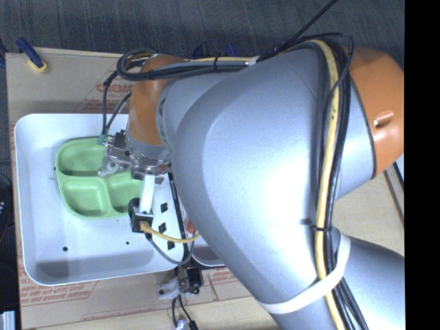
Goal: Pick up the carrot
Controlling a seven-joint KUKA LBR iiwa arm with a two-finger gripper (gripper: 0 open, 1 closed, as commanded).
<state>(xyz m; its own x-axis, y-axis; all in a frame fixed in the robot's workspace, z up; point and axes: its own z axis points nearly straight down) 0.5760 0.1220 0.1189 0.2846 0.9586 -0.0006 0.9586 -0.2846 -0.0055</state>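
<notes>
My gripper (118, 165) hangs low over the left white bin (41, 205), right above the right-hand part of a green divided tray (86, 184). The orange-banded wrist (144, 108) and the big grey arm (275, 170) cover the gripper's tip from above. A small orange speck (189, 227) peeks out under the arm near the bin's right wall; I cannot tell whether it is the carrot. Nothing else carrot-like shows in the uncovered part of the bin.
The arm hides nearly all of the right bin; only a sliver of its rim (206, 256) shows. A blue and yellow clamp (31, 53) lies at the bench's top left. Black and yellow cables (168, 236) loop beside the wrist. Bare bin floor lies left of and below the tray.
</notes>
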